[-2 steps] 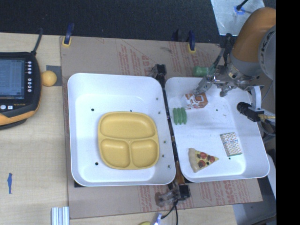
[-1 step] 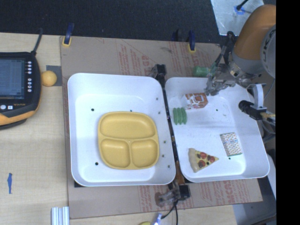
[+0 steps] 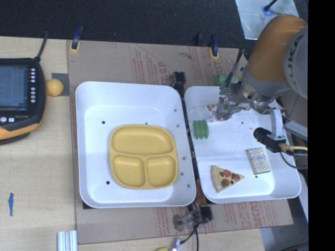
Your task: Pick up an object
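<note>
My gripper [image 3: 224,110] hangs low over the back of the right bin [image 3: 235,192], under the orange-banded wrist. A small reddish thing [image 3: 211,107] lies just left of the fingertips; I cannot tell whether they touch it. A green ridged piece [image 3: 200,129] lies near the bin's left wall, a little in front of the gripper. A pizza slice toy [image 3: 224,177] rests at the bin's front. A patterned grey block [image 3: 258,160] sits to the slice's right.
The left bin [image 3: 89,103] holds a yellow divided tray [image 3: 143,156]. A teach pendant [image 3: 18,101] and a yellow ball [image 3: 54,87] lie on the bench at the left. A black cable plug [image 3: 266,138] hangs over the right bin.
</note>
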{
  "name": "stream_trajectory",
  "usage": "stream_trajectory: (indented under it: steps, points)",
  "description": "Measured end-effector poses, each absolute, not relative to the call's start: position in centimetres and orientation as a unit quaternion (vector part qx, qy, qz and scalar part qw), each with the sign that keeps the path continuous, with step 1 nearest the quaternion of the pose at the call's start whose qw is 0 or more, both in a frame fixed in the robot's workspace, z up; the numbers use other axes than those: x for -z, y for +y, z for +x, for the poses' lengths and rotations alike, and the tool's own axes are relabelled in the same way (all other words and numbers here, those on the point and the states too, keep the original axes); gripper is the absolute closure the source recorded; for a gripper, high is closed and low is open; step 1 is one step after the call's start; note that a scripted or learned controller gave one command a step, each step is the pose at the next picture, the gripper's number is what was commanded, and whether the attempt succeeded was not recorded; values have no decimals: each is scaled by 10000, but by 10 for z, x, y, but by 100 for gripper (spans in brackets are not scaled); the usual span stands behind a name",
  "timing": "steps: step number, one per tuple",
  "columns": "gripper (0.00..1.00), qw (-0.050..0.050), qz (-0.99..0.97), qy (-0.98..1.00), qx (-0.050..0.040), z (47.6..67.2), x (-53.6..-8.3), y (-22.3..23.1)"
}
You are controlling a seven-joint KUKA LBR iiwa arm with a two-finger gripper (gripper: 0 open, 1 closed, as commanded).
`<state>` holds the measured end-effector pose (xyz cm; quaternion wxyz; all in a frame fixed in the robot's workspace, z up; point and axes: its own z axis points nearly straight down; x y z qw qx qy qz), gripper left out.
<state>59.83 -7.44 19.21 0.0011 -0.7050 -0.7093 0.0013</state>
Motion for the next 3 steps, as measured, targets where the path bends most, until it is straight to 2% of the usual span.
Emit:
stream_trajectory:
  steps: [3]
  points:
    - [100, 24, -7035, -7106, -36, 598, -223, -77]
